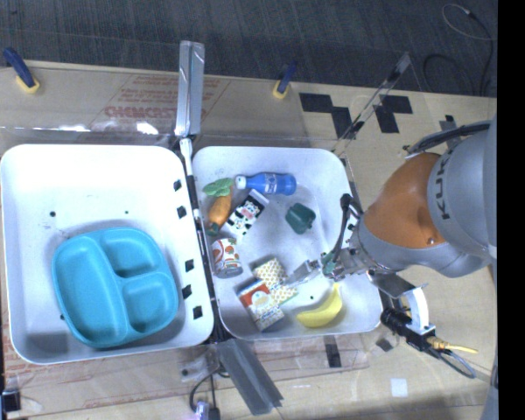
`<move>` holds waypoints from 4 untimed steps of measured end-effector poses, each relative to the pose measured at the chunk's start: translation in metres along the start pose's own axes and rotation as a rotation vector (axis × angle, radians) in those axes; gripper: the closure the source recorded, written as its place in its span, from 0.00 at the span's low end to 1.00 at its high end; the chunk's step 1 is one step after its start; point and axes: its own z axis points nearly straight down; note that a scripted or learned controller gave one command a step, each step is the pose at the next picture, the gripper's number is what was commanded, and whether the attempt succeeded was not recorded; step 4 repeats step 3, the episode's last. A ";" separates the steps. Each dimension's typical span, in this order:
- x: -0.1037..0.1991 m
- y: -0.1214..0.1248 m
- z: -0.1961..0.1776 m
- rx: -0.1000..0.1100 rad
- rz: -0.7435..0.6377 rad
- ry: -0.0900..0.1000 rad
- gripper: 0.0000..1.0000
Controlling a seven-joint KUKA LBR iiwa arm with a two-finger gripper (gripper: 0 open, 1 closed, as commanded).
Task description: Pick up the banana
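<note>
I have the tool (322, 269) poised just above the banana (323, 311) — lined up to descend — though its grip I cannot tell.

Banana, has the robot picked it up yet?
Not yet. The curved yellow banana lies on the floor of the right-hand shallow white bin, near its front edge. Done so far: the grey arm's two-finger gripper has reached into that bin and sits just above the banana. Left to do: close on the banana and lift it out.
</note>
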 end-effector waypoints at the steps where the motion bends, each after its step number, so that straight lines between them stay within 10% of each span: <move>1: -0.005 0.018 0.005 0.009 0.092 0.002 0.00; 4: 0.002 -0.004 0.005 0.012 0.043 0.007 0.00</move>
